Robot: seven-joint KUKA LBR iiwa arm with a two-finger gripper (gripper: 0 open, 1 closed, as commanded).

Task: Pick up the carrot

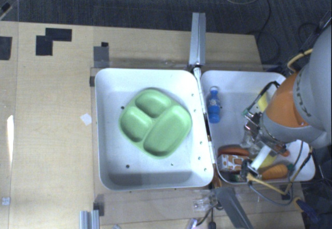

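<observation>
In the left shallow white bin (111,165) sits a green three-part plastic plate (155,121). My gripper (253,137) hangs low in the right white bin (233,80); open or closed, I cannot tell. The small orange carrot (275,171) lies just beside it, seemingly ungrasped, so the pickup is not yet done.
</observation>
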